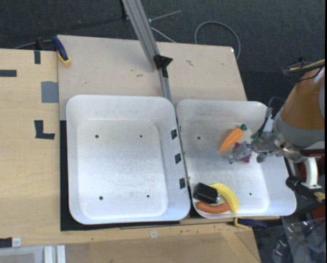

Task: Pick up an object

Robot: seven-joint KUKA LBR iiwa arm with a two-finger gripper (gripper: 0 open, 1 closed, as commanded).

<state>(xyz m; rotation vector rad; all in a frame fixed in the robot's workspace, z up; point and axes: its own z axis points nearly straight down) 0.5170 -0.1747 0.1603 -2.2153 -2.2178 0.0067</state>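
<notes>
The gripper (241, 156) sits low in the right bin (207, 111), just beside the carrot (230, 139) near its right edge; whether its jaws are apart I cannot tell; a good grasp wants centring over the carrot; banana (227, 195), black block (205, 192) and sausage (211, 207) crowd the near edge, well clear.

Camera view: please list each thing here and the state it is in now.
carrot: lying in right bin, beside gripper
banana: lying at right bin's front edge
black block: lying beside banana
red sausage: lying under banana
gripper: low in right bin
left bin: upright
</notes>
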